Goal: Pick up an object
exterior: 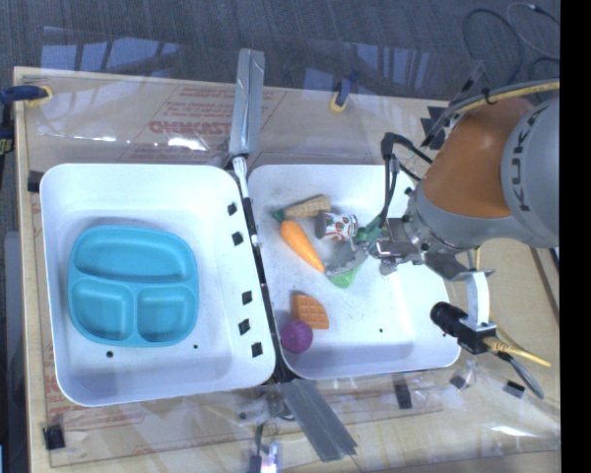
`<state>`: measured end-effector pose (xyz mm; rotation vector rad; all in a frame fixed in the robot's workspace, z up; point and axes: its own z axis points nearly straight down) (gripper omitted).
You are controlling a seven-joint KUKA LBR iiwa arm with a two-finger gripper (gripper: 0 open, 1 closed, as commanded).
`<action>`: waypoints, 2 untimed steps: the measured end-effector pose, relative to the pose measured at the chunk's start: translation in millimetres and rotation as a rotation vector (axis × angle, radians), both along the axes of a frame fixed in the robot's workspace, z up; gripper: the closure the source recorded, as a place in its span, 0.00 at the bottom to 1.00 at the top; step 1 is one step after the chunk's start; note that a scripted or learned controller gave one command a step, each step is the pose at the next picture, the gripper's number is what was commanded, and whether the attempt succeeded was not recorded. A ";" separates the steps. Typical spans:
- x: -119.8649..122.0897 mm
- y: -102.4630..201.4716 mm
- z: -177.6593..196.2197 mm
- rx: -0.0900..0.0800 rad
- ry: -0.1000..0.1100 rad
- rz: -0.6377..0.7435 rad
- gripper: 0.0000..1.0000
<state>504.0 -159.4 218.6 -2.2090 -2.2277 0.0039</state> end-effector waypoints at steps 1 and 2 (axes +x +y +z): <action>60.7 -16.9 -69.1 -0.001 -0.002 0.160 0.00; 71.4 31.1 -126.9 -0.003 -0.003 0.266 0.00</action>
